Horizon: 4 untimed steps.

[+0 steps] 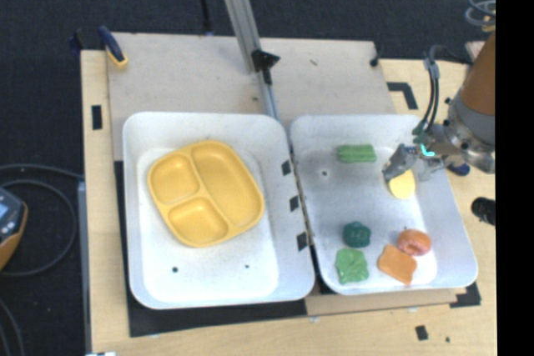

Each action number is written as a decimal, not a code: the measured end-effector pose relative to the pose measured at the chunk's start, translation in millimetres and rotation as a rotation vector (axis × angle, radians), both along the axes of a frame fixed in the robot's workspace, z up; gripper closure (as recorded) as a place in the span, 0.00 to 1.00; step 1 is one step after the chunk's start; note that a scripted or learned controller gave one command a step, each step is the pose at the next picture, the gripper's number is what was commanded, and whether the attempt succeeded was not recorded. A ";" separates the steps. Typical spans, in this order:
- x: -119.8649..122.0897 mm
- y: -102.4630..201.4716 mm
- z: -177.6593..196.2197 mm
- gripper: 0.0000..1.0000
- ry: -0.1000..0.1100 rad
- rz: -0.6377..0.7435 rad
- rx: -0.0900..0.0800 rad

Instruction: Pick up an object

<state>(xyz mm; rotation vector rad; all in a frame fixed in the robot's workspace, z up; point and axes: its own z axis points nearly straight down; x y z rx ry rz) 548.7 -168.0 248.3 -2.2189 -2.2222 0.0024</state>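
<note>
In the right bin (pixel 321 204) lie several small objects. My gripper (pixel 408 166) hangs over the bin's right part, directly above a yellow piece (pixel 402 186) that touches or sits just under its tip. I cannot tell whether the yellow piece is gripped or resting on the bin floor. A flat green block (pixel 356 152) lies left of the gripper. Near the front are a dark green lump (pixel 357 234), a light green piece (pixel 351 265), an orange block (pixel 397 263) and a red-orange piece (pixel 414 242).
The left bin (pixel 142 263) holds a yellow three-compartment plate (pixel 205 192). A metal pole (pixel 238 4) rises behind the bins, between them. The arm (pixel 477 100) enters from the right, with cables beside it.
</note>
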 end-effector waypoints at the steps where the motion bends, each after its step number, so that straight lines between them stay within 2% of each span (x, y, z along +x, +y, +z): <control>1: 0.8 -0.1 1.3 0.00 -0.003 0.001 -0.001; 3: -7.6 -10.7 -113.8 0.00 0.002 -0.001 0.000; 4: -6.6 -11.9 -147.4 0.00 -0.005 -0.003 -0.001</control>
